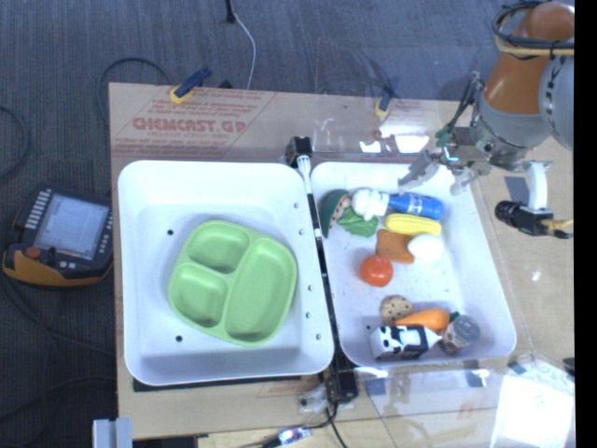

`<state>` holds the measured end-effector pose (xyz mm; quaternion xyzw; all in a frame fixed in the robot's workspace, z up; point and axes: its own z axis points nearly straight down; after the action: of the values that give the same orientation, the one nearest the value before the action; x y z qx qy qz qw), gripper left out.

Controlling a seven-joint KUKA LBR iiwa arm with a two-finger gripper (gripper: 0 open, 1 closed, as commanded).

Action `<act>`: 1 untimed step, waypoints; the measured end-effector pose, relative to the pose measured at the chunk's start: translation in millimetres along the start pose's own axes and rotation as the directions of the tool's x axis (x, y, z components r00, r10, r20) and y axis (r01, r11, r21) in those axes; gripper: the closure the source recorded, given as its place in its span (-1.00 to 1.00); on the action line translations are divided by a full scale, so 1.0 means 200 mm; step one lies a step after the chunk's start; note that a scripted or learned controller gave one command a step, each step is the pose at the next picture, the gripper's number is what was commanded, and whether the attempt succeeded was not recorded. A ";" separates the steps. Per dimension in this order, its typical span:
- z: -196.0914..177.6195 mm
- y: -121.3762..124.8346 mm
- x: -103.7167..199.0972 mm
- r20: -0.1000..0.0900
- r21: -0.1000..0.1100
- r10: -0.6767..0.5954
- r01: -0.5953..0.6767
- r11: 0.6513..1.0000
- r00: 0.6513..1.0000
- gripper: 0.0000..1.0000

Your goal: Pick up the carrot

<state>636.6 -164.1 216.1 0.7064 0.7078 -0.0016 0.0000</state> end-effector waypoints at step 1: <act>0.29 -0.31 0.09 -0.002 0.004 -0.207 0.207 0.978 0.978 -1.00</act>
<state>574.1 -145.7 159.0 0.6288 0.7775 -0.0024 -0.0022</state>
